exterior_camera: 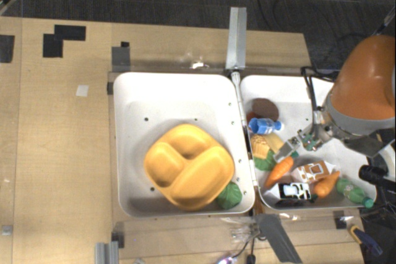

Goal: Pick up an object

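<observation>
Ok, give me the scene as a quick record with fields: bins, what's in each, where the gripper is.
left bin: yellow divided plate with a green item at its lower right edge
right bin: brown round item, blue bottle, two carrots, white box, black-and-white item
gripper: over right bin, above the pile
grasp: nothing seen held

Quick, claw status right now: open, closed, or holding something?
Claw: cannot be told from this view. It sits low in the right bin, just above the carrot, with nothing visibly held.
</observation>
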